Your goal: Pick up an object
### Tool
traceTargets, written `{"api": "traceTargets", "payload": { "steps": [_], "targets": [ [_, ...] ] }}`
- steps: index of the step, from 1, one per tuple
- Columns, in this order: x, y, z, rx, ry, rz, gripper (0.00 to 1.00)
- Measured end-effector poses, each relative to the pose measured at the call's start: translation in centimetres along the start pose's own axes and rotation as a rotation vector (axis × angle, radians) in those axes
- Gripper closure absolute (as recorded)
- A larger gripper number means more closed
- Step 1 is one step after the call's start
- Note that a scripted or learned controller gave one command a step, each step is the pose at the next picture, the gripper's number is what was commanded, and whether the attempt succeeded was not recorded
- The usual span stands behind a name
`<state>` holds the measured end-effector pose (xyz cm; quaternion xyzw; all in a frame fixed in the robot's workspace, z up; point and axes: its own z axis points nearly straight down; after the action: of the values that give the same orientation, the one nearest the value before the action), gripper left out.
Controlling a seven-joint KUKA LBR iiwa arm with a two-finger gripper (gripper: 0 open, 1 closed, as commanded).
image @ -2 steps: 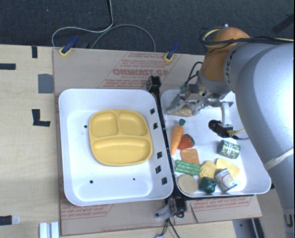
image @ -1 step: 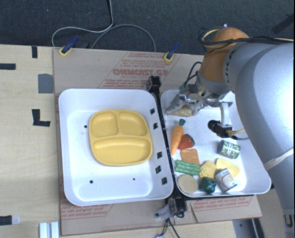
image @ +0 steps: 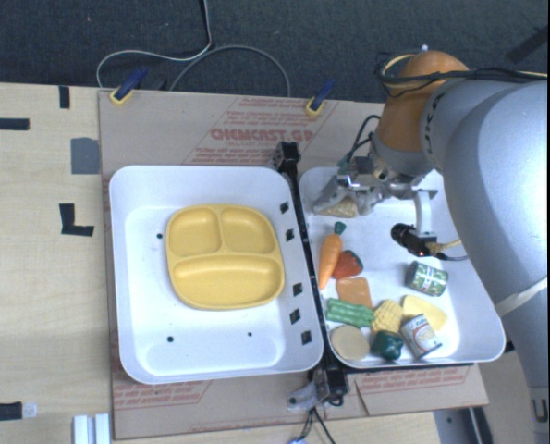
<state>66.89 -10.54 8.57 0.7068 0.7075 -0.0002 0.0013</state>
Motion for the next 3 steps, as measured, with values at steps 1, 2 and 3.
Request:
{"api": "traceTargets", "payload": {
  "steps": [1,2,3],
  "targets": [
    [0.16,-0.01,0.0,0.0,-0.002,0.001,0.0],
    [-0.78,0.01,-0.02,0.0,0.0,0.0,0.0],
    [0.03,-0.01,0.0,0.0,-0.002,0.0,0.0]
  ]
}}
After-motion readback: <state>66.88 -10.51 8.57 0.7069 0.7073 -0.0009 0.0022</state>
